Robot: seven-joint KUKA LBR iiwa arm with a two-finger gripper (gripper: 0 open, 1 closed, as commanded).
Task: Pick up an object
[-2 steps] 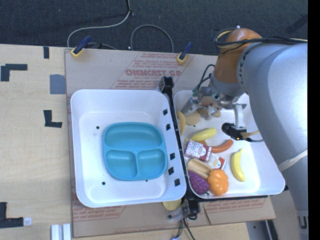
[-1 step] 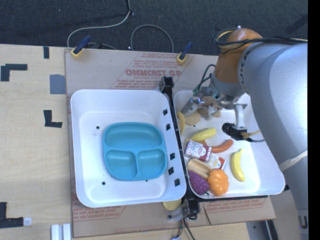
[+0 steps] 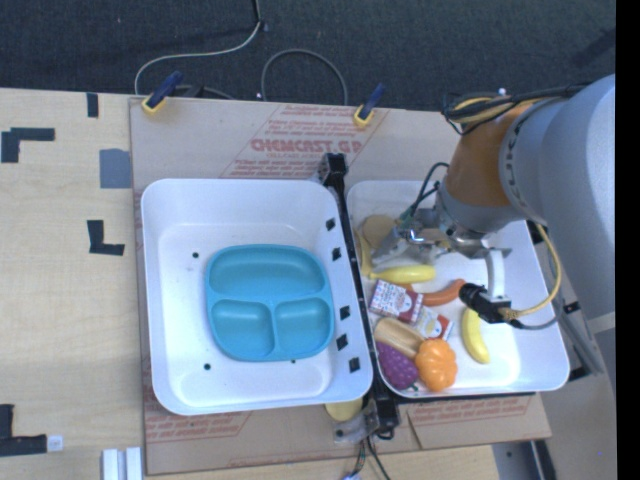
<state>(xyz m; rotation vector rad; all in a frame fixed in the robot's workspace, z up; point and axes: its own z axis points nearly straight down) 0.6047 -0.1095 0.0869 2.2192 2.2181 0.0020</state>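
The right bin (image 3: 535, 363) holds several toy foods. A long yellow piece (image 3: 403, 273) lies by its left wall, with a red and white packet (image 3: 405, 303) and an orange sausage-like piece (image 3: 446, 293) just below. A yellow banana (image 3: 475, 340), an orange fruit (image 3: 437, 364), purple grapes (image 3: 398, 370) and a tan bun (image 3: 393, 335) crowd the front. My gripper (image 3: 415, 234) hangs low over the bin's back left, just above the long yellow piece and beside a tan round piece (image 3: 376, 230). The wrist hides what lies under it.
The left bin (image 3: 170, 268) carries a blue divided plate (image 3: 268, 300). A black clip rail (image 3: 345, 268) runs between the two bins. Cables (image 3: 530, 308) loop from the wrist over the right bin. Clamps (image 3: 160, 96) pin the cardboard mat at the back.
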